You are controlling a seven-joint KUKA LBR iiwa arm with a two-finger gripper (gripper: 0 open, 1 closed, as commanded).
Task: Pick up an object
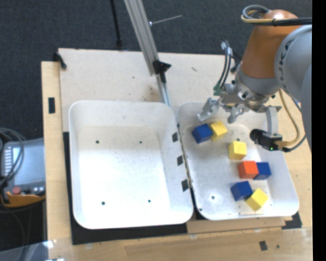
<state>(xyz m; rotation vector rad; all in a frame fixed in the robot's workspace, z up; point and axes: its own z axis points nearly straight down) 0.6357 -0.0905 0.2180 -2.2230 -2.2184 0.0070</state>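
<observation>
The right bin (280, 203) holds several small blocks. A blue block (202, 133) and a yellow block (219, 129) lie together near its back left. A yellow block (237, 149) lies mid-bin, with an orange block (248, 169) and a blue block (263, 170) side by side just in front of it. Another blue block (241, 190) and a yellow block (257, 199) sit near the front. My gripper (221, 110) hangs above the bin's back edge, just behind the blue and yellow pair, its fingers spread and open with nothing between them.
The left bin (84, 162) stands beside the right one. A slanted metal rail (144, 37) rises from the bench behind the bins. Cables and a black connector (266, 140) hang from the wrist over the right bin's back right. A pendant (19, 173) lies at the far left.
</observation>
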